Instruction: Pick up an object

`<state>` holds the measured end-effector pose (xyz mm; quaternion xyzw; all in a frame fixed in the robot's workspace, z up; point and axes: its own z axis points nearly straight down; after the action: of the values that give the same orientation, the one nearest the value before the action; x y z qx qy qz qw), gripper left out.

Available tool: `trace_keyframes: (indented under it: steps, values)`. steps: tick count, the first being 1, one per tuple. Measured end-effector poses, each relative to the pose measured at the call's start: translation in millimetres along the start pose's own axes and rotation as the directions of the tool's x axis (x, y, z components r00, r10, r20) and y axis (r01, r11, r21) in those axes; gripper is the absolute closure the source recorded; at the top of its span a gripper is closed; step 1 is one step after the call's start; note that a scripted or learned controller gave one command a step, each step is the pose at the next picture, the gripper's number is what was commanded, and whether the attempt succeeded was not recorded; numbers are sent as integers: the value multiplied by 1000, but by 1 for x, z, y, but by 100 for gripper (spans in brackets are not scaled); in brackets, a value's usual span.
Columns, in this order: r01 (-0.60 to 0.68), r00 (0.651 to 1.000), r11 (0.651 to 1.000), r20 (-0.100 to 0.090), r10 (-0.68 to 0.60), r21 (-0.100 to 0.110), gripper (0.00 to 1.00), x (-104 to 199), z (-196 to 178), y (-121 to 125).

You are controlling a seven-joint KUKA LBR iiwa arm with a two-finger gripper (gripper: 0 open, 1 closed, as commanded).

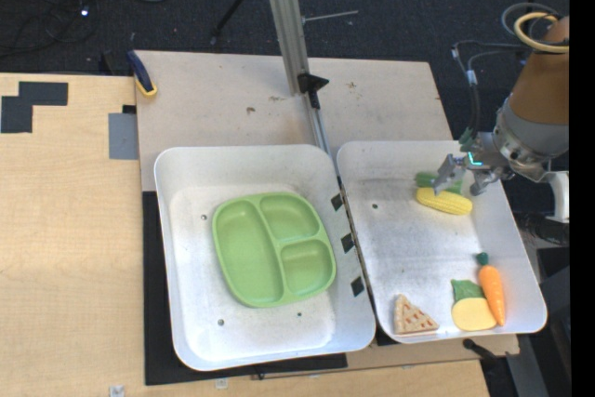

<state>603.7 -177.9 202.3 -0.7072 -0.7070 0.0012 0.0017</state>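
The gripper (468, 174) is seen low over the far right part of the right bin (409, 237), its two fingers spread apart with nothing clamped between them. A yellow corn cob (444, 201) lies just beneath and beside the fingertips; whether they touch it cannot be made out. A carrot (492, 292), a yellow piece (473, 315) and a waffle wedge (413, 315) are grouped at the bin's near right corner. A green divided plate (273, 248) is placed in the middle of the left bin (186, 200). The arm's upper part is cut off at the right edge.
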Motion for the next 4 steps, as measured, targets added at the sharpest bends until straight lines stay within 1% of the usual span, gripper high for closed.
trace_keyframes:
  steps: [1, 2, 3, 4]
  values:
    - [0, 1000, 1000, 1, 0, -3, 0, 0, -2, 1]
    - [2, 1000, 1000, -1, -2, 3, 0, 9, 51, 3]
    - [1, 1000, 1000, -1, -1, 3, 0, 10, 94, 1]
    - [1, 1000, 1000, 0, -1, -4, 0, 10, 112, 3]
